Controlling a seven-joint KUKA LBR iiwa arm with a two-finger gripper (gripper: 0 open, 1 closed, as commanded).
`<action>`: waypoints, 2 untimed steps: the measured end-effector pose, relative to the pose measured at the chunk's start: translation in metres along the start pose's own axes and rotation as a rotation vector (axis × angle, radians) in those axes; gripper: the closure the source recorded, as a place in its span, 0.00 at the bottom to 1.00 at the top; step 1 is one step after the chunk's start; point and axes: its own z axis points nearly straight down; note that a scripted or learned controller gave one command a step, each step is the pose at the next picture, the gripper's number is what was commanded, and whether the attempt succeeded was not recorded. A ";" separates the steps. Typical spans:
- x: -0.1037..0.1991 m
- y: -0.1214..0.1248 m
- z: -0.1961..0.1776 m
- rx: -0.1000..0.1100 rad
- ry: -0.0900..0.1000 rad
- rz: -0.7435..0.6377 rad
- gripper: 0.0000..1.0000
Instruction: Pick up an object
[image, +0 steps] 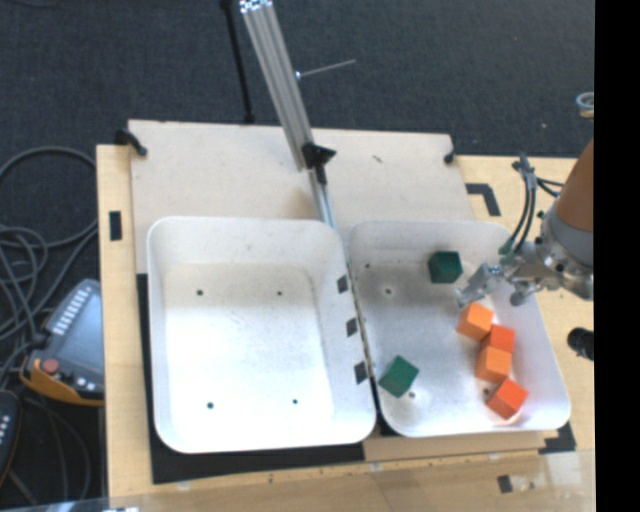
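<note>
Dark carpet surrounds a light wooden bench (120, 300), with cables and a handheld pendant (68, 340) off to the left on the floor. On the bench sit two shallow white bins side by side: the left bin (250, 335) and the right bin (400, 250), which has all the blocks. A metal pole (285, 95) slants up from between them. The arm (575, 215) comes in from the right, and its gripper (497, 283) hangs over the right bin's upper right area, fingers spread apart with nothing between them. Just below it there's a run of four orange blocks (492, 355) along the right wall, touching or nearly so. One green block (445, 266) sits just left of the gripper, another green cube (399, 376) near the bin's lower left corner.
</note>
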 end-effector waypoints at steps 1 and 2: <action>-0.005 -0.014 0.063 0.007 0.000 -0.001 0.00; 0.019 -0.021 0.022 -0.003 -0.001 -0.006 0.00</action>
